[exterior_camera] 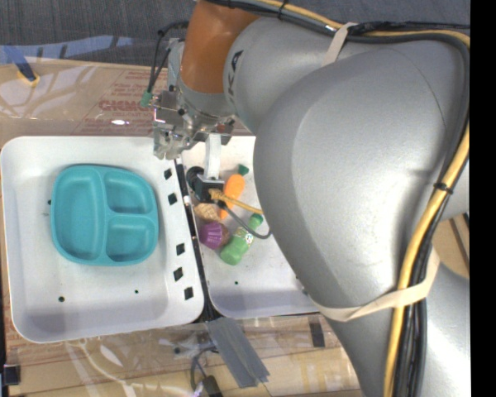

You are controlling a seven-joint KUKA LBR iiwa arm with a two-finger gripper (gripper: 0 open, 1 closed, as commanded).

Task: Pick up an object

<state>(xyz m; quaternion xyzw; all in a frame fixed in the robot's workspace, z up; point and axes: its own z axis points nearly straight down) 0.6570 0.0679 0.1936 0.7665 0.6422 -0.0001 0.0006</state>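
1. The gripper (172, 139) hangs over the wall between the two bins; whether its jaws are open cannot be told.
2. The small toys, an orange carrot-shaped piece (232, 188), a purple piece (211, 236) and a green piece (236, 248), lie crowded in the right white bin (256, 300), so the jaws could slip between them.
3. The dividing wall stands just beside the pile; the teal plastic divided plate (105, 214) leaves more room.

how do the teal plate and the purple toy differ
The teal plate is broad, flat and split into compartments; the purple toy is small and chunky. The plate lies alone in the left bin; the toy sits in a cluster in the right bin. Both look like plastic.
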